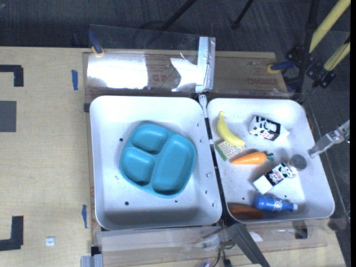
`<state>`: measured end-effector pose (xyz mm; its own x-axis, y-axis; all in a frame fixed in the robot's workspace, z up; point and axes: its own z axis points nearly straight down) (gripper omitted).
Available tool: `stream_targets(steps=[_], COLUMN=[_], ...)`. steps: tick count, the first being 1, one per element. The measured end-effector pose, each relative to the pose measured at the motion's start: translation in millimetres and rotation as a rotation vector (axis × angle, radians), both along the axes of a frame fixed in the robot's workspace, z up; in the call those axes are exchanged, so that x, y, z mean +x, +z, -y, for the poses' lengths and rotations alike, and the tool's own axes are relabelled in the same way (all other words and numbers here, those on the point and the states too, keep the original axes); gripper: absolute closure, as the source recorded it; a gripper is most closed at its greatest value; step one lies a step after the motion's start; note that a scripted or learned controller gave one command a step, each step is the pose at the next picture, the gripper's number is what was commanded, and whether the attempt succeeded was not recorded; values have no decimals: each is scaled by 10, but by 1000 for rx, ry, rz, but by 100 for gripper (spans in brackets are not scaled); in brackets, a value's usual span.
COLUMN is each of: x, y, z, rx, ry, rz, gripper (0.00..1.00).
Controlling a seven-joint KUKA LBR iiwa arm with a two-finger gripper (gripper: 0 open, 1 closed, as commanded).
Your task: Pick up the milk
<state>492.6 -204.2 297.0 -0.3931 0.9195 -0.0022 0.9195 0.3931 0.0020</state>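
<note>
I'm at the approach: gripper (328,142) at the right bin's (311,115) edge, finger state unclear; next, reach the milk (276,176)

Two shallow white bins: left bin (105,149) and right bin (317,196). One blue divided plate (158,159), with three compartments. Two cow-patterned milk cartons: one (263,128), another (275,178). One banana (228,131). One carrot (250,158). One blue bottle (273,204). One small grey disc (298,162).
</note>
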Motion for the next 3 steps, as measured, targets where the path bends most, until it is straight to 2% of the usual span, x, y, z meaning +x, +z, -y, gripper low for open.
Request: stream_targets(steps=[1,2,3], x=[-129,-47,-130], y=[-1315,181,-1134], z=[-129,198,193], rx=[1,0,2], ry=[66,-278,-281], rz=[-2,1,-2], gripper=[0,0,0])
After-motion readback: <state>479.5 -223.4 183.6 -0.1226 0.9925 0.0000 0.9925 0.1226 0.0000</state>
